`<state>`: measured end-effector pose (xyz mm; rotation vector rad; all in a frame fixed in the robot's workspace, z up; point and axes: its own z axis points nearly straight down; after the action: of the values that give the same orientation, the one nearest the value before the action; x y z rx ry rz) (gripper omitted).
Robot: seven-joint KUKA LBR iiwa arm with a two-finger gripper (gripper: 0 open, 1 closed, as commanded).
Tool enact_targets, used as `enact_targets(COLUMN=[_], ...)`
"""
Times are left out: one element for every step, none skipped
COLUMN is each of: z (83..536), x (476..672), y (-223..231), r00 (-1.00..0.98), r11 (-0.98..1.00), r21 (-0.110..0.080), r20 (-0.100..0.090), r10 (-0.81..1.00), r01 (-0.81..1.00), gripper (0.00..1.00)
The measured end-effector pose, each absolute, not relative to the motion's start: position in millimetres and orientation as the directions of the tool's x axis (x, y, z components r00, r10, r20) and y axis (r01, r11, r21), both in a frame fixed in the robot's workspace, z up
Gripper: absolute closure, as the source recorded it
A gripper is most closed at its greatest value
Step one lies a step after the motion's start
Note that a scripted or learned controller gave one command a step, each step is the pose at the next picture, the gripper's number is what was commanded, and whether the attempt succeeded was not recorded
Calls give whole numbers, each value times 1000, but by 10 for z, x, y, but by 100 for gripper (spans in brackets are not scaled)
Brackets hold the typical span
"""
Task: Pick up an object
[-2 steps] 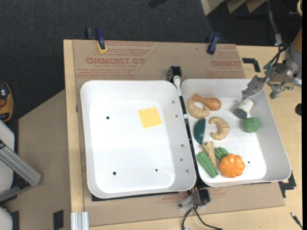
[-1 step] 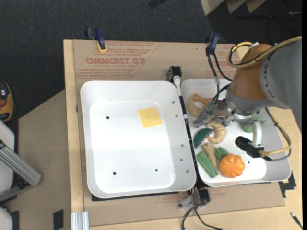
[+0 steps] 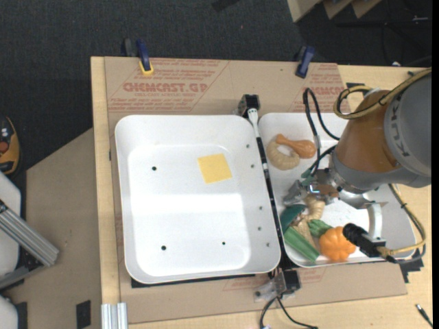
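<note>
arm [image 3: 370,142] reaches in from the right, over the right bin [image 3: 296,119]. claw [image 3: 307,188] sits low in the middle of that bin, near its left wall. can't tell if the claw is open or closed, and nothing can be seen gripped in it.

pickable stuff is mostly in the right bin:
- tan drumstick [image 3: 300,144] at the far end, touching a pale ring [image 3: 280,157], both just beyond the claw.
- beige piece [image 3: 315,205] and teal piece [image 3: 291,215] just on the near side of the claw; can't tell if it touches them.
- green piece [image 3: 300,242] at the near left corner.
- orange pumpkin [image 3: 335,245] beside the green piece, at the near edge.

left bin [image 3: 130,204] holds one flat yellow square [image 3: 215,168], far-centre, well apart from the claw. both bins sit side by side on a brown board [image 3: 178,81].
</note>
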<state>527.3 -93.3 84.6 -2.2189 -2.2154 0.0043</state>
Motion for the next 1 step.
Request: enact_targets(z=[954], x=[5307], y=[-940], r00=[2], r11=[-2], r21=[2], r20=[0], r10=[1000], r01=[1000], gripper=[100])
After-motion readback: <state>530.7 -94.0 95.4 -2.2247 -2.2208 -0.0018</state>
